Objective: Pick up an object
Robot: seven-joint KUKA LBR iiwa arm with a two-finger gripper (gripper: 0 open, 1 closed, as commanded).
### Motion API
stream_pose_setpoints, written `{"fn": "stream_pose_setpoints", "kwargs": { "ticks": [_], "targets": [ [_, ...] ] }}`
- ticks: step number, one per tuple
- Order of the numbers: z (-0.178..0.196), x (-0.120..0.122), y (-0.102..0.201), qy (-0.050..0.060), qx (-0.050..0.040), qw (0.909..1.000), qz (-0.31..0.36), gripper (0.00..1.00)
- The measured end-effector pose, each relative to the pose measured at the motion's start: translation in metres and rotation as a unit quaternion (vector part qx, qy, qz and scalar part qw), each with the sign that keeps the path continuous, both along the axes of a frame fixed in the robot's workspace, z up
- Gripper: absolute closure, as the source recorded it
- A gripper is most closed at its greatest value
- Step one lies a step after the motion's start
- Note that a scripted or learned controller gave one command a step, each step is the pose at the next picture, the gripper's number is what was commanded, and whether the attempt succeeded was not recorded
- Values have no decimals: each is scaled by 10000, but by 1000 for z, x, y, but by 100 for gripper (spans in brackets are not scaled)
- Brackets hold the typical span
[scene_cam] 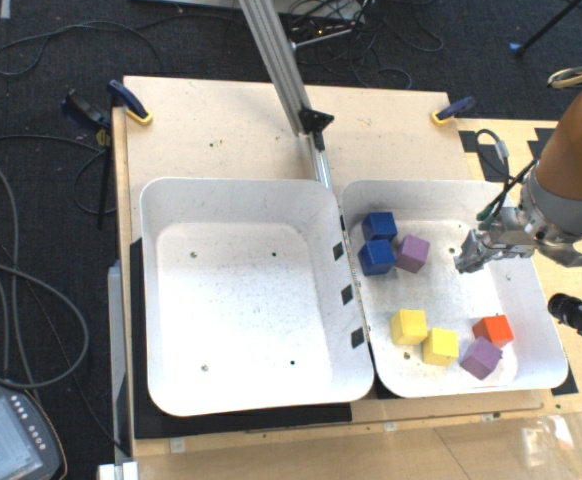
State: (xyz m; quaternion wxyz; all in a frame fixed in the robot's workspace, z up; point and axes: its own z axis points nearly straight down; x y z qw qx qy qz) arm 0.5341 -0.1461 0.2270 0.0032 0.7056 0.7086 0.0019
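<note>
Currently, notes from my remote station, one view from above.

Gripper (468,258): I see it over the right bin (531,313), upper middle of that bin's floor, hanging off the grey wrist that comes in from the right.

Fingers: dark and small against the white floor; I cannot tell whether they are spread or pressed together. I see nothing between them.

Nearest thing: purple cube (412,253), to the gripper's left in the view, near but clearly apart, at about the same depth in the bin.

Beside it: two blue cubes (377,241), one behind the other, the nearer one touching or almost touching the purple cube on its left side.

Other candidates: two yellow cubes (424,336) side by side, an orange cube (493,329) and a second purple cube (482,358), all toward the bin's near edge, well apart from the gripper.

Left bin (241,298): holds nothing I would go for.

Key relation: my judgement is that the purple cube is the likely target; the move turns on a short shift leftward, then down.

Axis: cube, no long axis; it sits slightly turned, so wrist angle matters a little.

Risk: the blue neighbour crowds the far finger's slot.
</note>
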Motion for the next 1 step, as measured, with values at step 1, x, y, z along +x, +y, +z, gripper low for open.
{"fn": "stream_pose_setpoints", "kwargs": {
  "ticks": [1],
  "targets": [
    [45, 0, -7, 2, -5, 10000, -8, 100]
  ]
}}
